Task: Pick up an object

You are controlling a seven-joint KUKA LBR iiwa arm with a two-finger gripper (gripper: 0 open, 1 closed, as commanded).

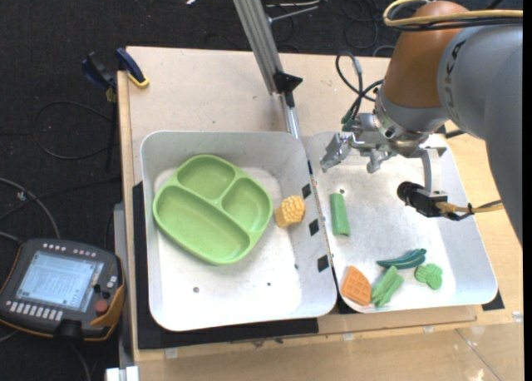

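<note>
A pale desk (pixel 208 80) carries two bins. The green stick (pixel 339 213) lies in the right bin (pixel 465 230), just below the jaws (pixel 353 153), which hang apart, empty. It looks light, stiff, smooth; grip across its narrow middle.

The yellow toy corn cob (pixel 289 210) lies just right of the green three-compartment plastic plate (pixel 213 208), in the left white bin (pixel 166 288).

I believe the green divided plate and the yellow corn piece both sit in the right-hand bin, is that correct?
Not quite: the camera view shows the green divided plate and the yellow corn piece in the left-hand bin, with the corn piece just beside the plate's right edge.
</note>
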